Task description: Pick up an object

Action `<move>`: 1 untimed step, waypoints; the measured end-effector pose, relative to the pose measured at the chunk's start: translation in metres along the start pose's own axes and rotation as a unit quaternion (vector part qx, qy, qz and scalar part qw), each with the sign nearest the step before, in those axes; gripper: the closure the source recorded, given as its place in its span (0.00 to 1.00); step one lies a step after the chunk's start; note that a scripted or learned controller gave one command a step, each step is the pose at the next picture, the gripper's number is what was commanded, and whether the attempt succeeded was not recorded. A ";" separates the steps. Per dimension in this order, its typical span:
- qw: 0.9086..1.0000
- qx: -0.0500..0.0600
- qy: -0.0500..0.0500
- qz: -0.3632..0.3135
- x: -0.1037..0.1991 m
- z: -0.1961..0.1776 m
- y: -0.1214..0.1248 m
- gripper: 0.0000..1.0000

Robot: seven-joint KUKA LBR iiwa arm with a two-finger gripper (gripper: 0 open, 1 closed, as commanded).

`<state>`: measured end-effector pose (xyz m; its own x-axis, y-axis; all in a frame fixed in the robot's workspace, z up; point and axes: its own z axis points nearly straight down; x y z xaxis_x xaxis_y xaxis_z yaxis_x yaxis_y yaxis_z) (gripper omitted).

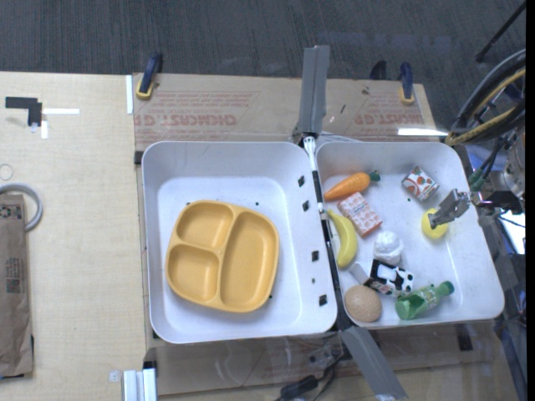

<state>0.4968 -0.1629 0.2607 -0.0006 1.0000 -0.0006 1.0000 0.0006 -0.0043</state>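
**binwatcher:** Going left to right with the banana (343, 238) as my anchor. Well off to its left, a yellow divided plate (222, 256) is lying flat in the left bin (159, 182). The banana itself is sitting against the left wall of the right bin (468, 307). Just above it an orange carrot (348, 185) is lying at a slant, and a pink snack packet (361, 214) is touching the banana's upper right.

**kuka_fan:** What's below it?

**binwatcher:** A tan egg-shaped thing (363, 304) is sitting below, a white crumpled lump (387, 244) and a black-and-white cow toy (391, 277) to the lower right, then a green bottle (423, 300) lying on its side. Up right there's a small red-and-white carton (420, 184).

**kuka_fan:** And the gripper?

**binwatcher:** The gripper (443, 215) is hanging far right of the banana, right over a small yellow object (435, 225). Its fingers are blurring together, so I can't tell how wide they're standing or whether they're pinching anything.
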 end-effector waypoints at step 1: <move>0.997 -0.001 0.000 -0.071 -0.034 0.138 0.058 0.00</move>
<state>0.5540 -0.1970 0.1229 -0.1419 0.9899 -0.0005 0.9899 0.1419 -0.0018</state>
